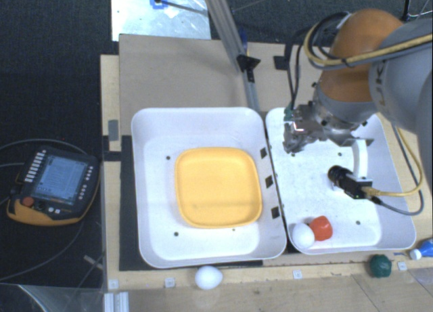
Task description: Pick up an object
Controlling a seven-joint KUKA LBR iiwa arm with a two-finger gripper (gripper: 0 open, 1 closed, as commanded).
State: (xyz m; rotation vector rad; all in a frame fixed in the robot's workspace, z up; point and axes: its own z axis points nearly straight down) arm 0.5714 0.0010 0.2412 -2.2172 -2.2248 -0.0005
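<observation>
White egg (208,277) lies outside both bins.

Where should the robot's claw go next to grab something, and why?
Probably toward the near corner of the right bin. The gripper hangs over the bin's far left part with nothing under it, while the orange cup and white ball lie together at the near edge.

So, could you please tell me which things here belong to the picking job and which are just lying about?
Job:
two-finger gripper
yellow square plastic plate
small orange cup
white ball in the right bin

Lying about:
white ball on the bench
dark green ball
orange-edged handheld control pendant
</observation>
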